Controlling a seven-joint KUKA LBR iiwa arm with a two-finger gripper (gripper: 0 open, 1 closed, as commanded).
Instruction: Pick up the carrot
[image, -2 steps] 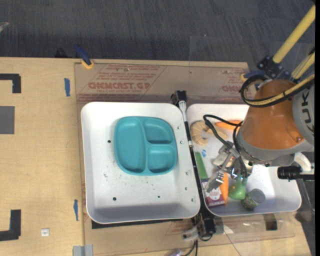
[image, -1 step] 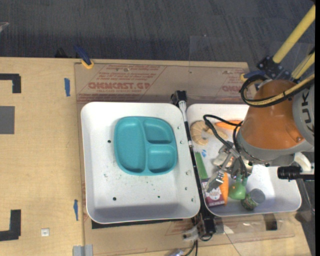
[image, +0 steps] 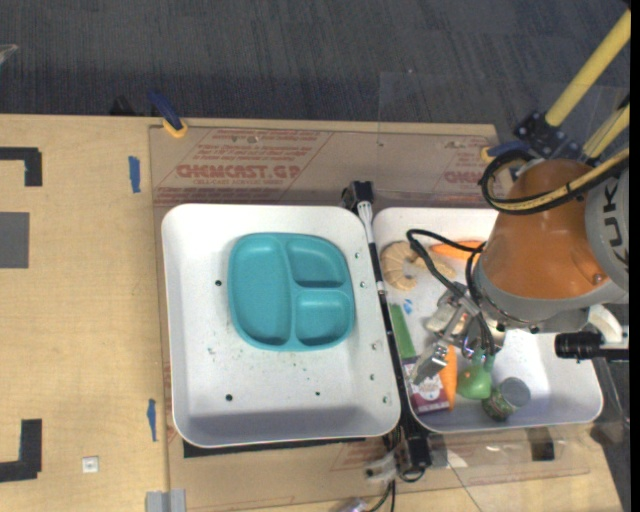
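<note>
The carrot (image: 450, 376) is a short orange piece lying upright in the view in the front half of the right bin (image: 575, 400). My gripper (image: 441, 343) hangs low over the right bin, just above and slightly left of the carrot, its metal tip close to the carrot's upper end. Whether it touches the carrot is unclear. The orange wrist band and grey arm hide the middle and back right of the bin. A second orange sliver (image: 459, 248) shows at the back of this bin, partly under a black cable.
A green rounded item (image: 476, 382), an olive lump (image: 497, 405) and a grey cylinder (image: 514, 389) crowd the carrot's right. A purple-and-white packet (image: 430, 398), a green stick (image: 402, 331) and a tan disc (image: 401, 266) lie left. A teal divided plate (image: 293, 290) sits in the left bin (image: 200, 380).
</note>
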